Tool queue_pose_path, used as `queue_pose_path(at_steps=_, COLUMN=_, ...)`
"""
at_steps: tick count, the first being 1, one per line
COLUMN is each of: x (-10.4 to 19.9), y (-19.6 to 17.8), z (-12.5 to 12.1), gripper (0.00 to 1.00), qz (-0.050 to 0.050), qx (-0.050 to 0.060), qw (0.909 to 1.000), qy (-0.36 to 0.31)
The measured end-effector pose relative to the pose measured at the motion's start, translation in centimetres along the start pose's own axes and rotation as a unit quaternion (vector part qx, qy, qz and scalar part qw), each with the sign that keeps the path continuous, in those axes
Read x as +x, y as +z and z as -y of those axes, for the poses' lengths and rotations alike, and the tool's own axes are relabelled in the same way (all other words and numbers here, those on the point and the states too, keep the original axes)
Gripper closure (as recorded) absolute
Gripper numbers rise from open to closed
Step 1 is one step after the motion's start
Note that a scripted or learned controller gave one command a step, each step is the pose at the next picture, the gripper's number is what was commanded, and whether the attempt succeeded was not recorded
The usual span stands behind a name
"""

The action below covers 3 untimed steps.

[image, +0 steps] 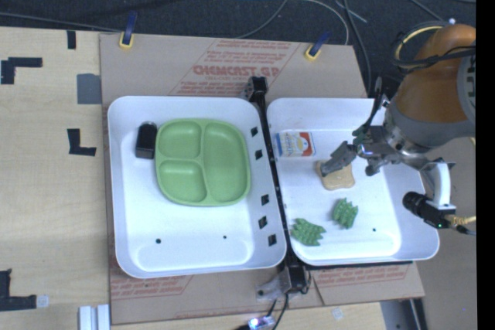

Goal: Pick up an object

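Left bin [124,166]: 1 green divided plate [203,162], 1 black block [145,141] at its 9 o'clock. Right bin [387,243]: 1 small carton [295,144], 2 green leafy toys [307,231] [345,212], 1 tan piece [339,179]. Approach step: gripper [349,158] hangs at the tan piece's 12 o'clock, grip state unreadable; next comes lowering and closing.

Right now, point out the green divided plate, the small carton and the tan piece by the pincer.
green divided plate [203,162]: camera view, the ridge where its compartments meet.
small carton [295,144]: camera view, middle of its printed face.
tan piece [339,179]: camera view, its top surface.
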<state>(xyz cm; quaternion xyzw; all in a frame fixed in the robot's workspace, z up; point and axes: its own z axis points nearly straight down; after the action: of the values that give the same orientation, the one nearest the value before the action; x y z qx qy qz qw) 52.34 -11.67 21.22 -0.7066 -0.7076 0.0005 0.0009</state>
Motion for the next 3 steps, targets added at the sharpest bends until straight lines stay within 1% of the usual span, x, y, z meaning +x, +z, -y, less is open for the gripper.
queue_pose_path(at_steps=1, x=0.0, y=4.9, z=-0.8, gripper=0.00, qz=0.000, qx=0.002, qw=1.0000, qy=0.000)
queue_pose_path(at_steps=2, x=0.2, y=11.4, z=-0.8, gripper=0.00, qz=0.000, qx=0.003, qw=1.0000, qy=0.000)
queue_pose_path(at_steps=3, x=0.2, y=12.7, z=-0.8, gripper=0.00, qz=0.001, qx=0.000, qw=1.0000, qy=0.000)
